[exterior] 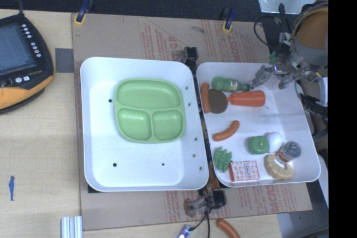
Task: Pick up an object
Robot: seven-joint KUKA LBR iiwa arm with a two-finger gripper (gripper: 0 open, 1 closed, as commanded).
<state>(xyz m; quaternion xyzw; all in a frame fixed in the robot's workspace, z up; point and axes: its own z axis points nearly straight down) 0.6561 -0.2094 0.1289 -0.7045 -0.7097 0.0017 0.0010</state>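
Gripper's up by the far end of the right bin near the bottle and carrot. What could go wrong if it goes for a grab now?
1. The gripper hovers beside the green bottle, which lies close above the carrot; closing there could nudge or catch both.
2. The brown piece touches the carrot's end, so lifting the carrot may drag it along.
3. These items sit near the right bin's rim, leaving little room for the fingers.
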